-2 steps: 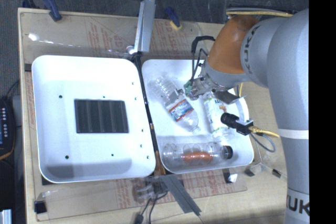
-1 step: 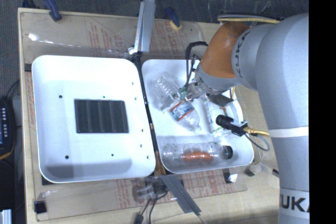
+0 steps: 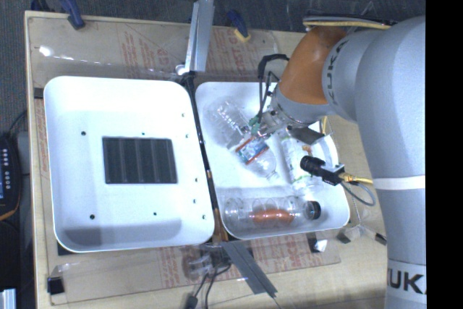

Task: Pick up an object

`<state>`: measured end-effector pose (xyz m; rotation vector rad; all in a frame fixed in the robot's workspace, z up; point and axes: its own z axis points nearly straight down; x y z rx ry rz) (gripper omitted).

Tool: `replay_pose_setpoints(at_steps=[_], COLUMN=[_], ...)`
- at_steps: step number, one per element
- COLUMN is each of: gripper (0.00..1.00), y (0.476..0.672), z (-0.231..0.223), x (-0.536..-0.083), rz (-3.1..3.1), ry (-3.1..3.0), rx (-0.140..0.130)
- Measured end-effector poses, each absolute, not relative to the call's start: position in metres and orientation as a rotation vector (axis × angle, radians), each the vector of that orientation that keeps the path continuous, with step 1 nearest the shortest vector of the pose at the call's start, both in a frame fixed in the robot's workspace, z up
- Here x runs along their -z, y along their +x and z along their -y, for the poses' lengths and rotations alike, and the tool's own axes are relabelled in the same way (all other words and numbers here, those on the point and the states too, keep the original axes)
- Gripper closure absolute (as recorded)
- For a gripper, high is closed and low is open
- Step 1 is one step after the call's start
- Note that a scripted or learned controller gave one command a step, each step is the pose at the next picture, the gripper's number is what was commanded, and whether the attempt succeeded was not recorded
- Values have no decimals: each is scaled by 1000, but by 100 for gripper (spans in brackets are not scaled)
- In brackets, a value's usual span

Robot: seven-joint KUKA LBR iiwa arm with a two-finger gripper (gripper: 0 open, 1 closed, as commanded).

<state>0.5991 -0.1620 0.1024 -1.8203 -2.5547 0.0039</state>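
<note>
Right bin (image 3: 217, 94): gripper (image 3: 259, 128) lowered over a clear plastic bottle with red-blue label (image 3: 249, 148) (finger state indiscernible), evidently positioned for a pick; a second clear bottle (image 3: 269, 212) lies along the near wall.

Clear plastic bottle (image 3: 246, 137) with a blue-and-red label lies slanted mid right bin (image 3: 217, 213), another clear bottle (image 3: 271, 212) with reddish contents lies flat along the bin's near edge, and a third pale bottle (image 3: 295, 164) rests toward its right side
</note>
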Motion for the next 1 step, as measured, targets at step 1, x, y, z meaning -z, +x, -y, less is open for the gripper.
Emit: replay_pose_setpoints(at_steps=[1], gripper=[100], y=[642], z=[157], x=[-94], rz=[2696], ry=[-1526], rx=[-48])
